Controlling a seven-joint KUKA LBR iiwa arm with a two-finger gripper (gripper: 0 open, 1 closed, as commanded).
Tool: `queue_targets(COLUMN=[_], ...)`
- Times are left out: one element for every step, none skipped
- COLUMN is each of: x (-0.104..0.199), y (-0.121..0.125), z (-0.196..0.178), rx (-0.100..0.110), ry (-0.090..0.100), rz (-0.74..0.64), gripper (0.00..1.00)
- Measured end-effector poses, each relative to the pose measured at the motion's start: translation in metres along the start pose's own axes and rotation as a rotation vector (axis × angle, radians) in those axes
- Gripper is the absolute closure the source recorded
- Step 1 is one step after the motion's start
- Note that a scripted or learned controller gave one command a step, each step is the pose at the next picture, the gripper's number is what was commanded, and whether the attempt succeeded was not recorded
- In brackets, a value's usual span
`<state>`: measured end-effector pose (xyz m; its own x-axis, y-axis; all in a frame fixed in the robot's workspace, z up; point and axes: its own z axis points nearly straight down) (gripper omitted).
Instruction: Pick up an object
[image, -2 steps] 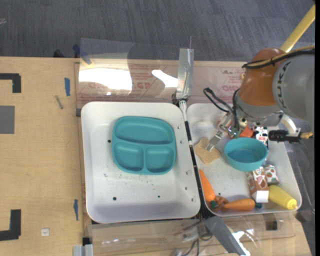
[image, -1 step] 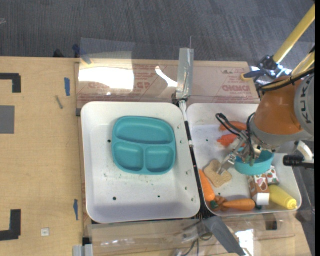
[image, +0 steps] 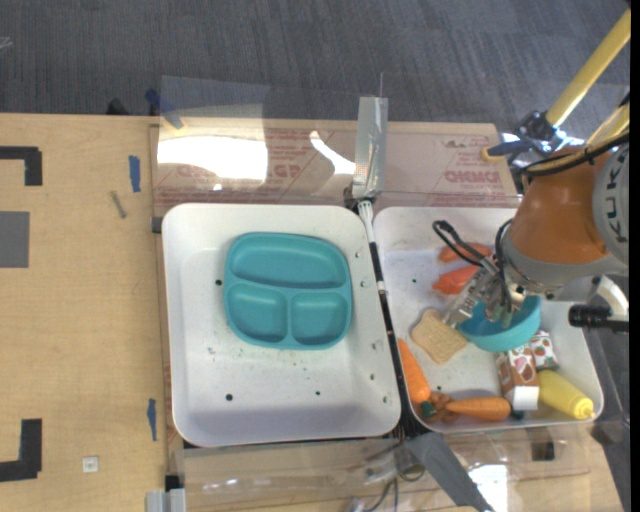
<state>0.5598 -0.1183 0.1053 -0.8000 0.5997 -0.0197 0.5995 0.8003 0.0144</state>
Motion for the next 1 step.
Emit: queue_targets(x=[0.0635], y=[0.0644], z=[-0.117], rx=[0.005], ry=[0.009], rz=[0.222], gripper=[1.0])
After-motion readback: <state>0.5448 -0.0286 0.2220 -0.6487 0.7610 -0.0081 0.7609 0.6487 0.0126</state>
